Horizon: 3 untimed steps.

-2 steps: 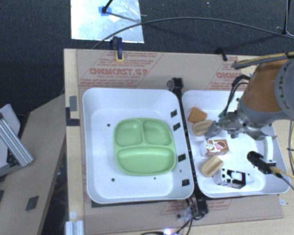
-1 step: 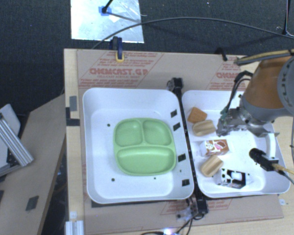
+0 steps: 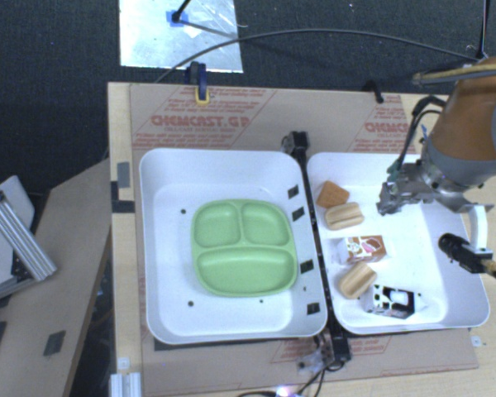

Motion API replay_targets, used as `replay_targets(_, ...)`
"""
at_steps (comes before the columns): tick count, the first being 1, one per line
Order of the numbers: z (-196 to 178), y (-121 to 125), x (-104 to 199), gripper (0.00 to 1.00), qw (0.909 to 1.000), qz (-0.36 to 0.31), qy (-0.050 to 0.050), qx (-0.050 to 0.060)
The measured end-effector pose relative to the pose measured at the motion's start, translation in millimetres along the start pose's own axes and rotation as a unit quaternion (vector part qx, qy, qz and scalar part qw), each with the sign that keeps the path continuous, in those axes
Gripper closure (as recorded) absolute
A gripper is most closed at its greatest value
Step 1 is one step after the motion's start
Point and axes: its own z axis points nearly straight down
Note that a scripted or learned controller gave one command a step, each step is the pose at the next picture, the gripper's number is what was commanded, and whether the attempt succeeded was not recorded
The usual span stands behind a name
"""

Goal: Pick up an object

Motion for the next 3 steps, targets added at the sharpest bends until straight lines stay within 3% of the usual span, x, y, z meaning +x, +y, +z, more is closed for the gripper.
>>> replay_targets(1,-58,-7,-4,1.00,1.0000,0.000,0.000,-0.001)
replay_targets(2,-69,-6,-4,1.00,1.0000,0.000,0.000,0.002)
replay_targets(3,-56,-10,45,1.00,1.0000,-0.002,0.001,0.002)
